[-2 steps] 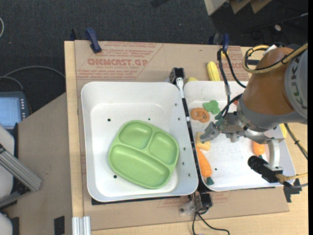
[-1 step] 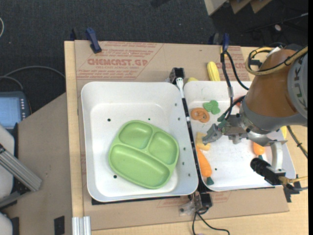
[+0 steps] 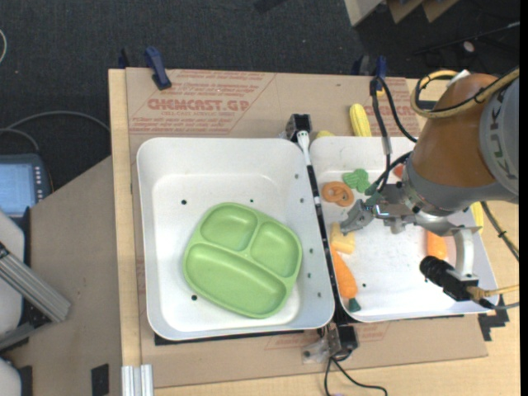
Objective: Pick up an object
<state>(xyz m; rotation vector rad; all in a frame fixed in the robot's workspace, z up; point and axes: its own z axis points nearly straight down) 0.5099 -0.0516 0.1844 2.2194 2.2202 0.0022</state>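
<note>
Figure: overhead slanted view of the bench, arm entering from the right. My gripper (image 3: 360, 215) hangs low over the right bin (image 3: 388, 299), its grey fingers pointing toward the divider between the two bins. Whether the fingers stand apart or closed I cannot tell from this angle; nothing shows between them, so I count no object as held.

Candidate objects, placed relative to the gripper: a small orange-brown ring-shaped piece (image 3: 336, 193) lies just above and slightly left; a green leafy piece (image 3: 356, 179) lies directly above; a pale yellow piece (image 3: 342, 243) lies just below and left; an orange carrot (image 3: 344, 276) lies farther below, along the bin's left wall. A yellow corn cob (image 3: 359, 120) rests well above, at the bin's far edge. A second orange piece (image 3: 436, 245) sits to the right, beneath my wrist.

The left bin (image 3: 161, 246), well to the left, bears a green divided plate (image 3: 242, 259).

Progress, as a judgement: approach appears complete, descent near its end. The grasp itself and the lift are not yet done; the pale yellow piece or the ring-shaped piece seems the likeliest target.
</note>
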